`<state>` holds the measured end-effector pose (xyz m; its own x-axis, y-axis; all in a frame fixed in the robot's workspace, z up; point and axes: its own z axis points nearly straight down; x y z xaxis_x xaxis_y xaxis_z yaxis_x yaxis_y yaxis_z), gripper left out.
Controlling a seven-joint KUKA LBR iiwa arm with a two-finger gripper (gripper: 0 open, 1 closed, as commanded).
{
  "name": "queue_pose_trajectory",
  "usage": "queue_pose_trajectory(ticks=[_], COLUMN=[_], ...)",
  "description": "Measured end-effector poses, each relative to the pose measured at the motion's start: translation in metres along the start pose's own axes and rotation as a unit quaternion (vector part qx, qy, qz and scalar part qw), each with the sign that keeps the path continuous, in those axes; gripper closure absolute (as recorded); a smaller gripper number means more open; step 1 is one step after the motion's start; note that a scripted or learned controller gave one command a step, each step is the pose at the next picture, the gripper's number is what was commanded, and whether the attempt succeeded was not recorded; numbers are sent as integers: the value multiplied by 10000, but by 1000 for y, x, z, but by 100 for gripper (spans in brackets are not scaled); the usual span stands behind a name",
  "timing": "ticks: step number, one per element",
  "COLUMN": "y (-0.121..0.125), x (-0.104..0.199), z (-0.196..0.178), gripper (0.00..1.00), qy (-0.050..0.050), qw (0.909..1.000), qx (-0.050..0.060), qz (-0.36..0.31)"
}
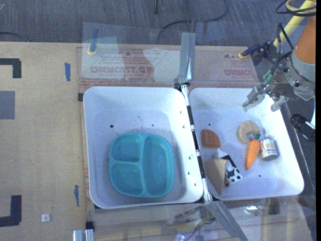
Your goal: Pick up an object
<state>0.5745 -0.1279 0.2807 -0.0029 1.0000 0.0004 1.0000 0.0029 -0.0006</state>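
Seen from above at a slant, a tan wooden surface (40, 144) carries two shallow white bins side by side. The left bin (100, 109) holds a teal plate (142, 164) with three compartments, lying flat toward the near side. The right bin (220, 107) holds several small things: a brown wedge (210, 138) near the left wall, a tan cone (216, 173) by the near left corner with a small black-and-white toy (232, 173) touching its right side, a pale ring (249, 131) further right, an orange carrot (252, 153) just below the ring, and a small can (269, 148) just beside the carrot's top. The grey arm (303, 59) enters from the upper right. Its claw (264, 98) hangs over the bin's far right corner, its fingers spread wide with nothing between them, apart from all the objects.
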Motion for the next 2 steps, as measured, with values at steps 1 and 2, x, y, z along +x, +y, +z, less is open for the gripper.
queue_pose_trajectory(ticks=[1,2], y=[4,-9], x=[-56,-61], z=[124,193], gripper=[0,0], qy=[-2,-3], qw=[9998,9974], qx=[-8,-36], qz=[205,720])
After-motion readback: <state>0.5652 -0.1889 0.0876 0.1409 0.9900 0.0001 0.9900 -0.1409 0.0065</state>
